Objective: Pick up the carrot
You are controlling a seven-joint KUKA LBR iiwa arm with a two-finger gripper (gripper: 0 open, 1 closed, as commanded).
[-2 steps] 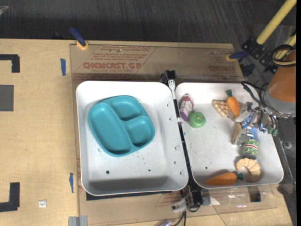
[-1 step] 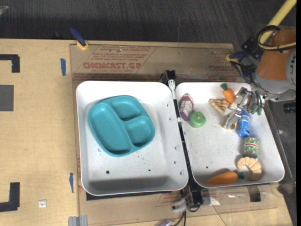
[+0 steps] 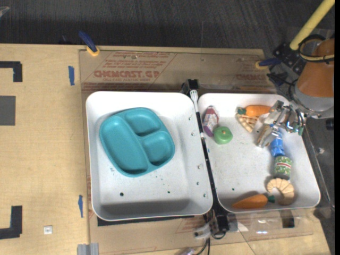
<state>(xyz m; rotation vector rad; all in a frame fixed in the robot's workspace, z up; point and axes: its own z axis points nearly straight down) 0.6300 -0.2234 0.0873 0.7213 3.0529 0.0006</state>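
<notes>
An orange carrot with a green top lies along the front wall of the right bin. A second orange, carrot-like piece with a green tip lies near the back wall. My gripper hangs low over the bin's back right part. It is just in front of that second orange piece and far behind the front carrot. Nothing shows as held in it.
The right bin also holds a tan ridged piece, a green apple, a purple-and-white item, a blue bottle and a round pastry. A teal divided plate lies in the left bin.
</notes>
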